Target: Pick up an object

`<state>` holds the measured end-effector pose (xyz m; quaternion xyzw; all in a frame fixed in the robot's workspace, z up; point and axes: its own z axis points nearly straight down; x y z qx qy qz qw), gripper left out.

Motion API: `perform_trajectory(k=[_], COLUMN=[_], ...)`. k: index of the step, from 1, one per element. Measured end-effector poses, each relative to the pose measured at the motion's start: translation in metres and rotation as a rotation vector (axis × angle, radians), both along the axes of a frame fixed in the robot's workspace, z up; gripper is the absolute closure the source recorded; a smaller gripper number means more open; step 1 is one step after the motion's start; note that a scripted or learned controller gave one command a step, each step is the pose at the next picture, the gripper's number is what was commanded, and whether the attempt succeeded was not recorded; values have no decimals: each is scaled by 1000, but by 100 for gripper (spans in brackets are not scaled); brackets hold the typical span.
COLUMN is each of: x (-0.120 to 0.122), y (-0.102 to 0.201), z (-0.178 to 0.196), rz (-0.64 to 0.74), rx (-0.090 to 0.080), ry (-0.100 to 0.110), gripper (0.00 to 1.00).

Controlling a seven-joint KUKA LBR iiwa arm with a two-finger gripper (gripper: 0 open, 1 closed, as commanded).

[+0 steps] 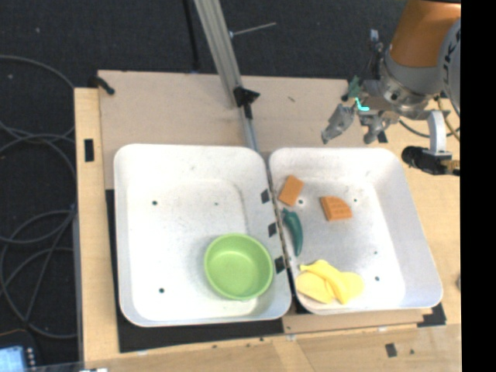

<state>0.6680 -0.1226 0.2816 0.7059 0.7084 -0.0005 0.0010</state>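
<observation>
Our claw [355, 129] hangs spread open and holding nothing above the right bin's [391, 161] far rim. The nearest orange block [335, 208] lies below it in view, toward the near side, so we judge the reach runs that way.

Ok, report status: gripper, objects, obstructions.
Gripper open, above right bin's far rim, holding nothing. Two orange blocks, teal piece, yellow piece in right bin. Nothing in the way.

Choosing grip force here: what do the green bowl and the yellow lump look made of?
Green bowl: probably hard plastic, smooth, even colour, faint sheen. Yellow lump: seemingly soft foam or cloth, matte, folded and irregular; uncertain.
</observation>
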Motion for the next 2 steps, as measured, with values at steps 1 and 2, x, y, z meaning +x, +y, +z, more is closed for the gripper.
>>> perform_trajectory(k=[1,2], x=[-10,-11], y=[-4,-8], z=[-58,-121], rz=[-4,-5], rx=[0,0], ry=[6,6], gripper=[0,0])
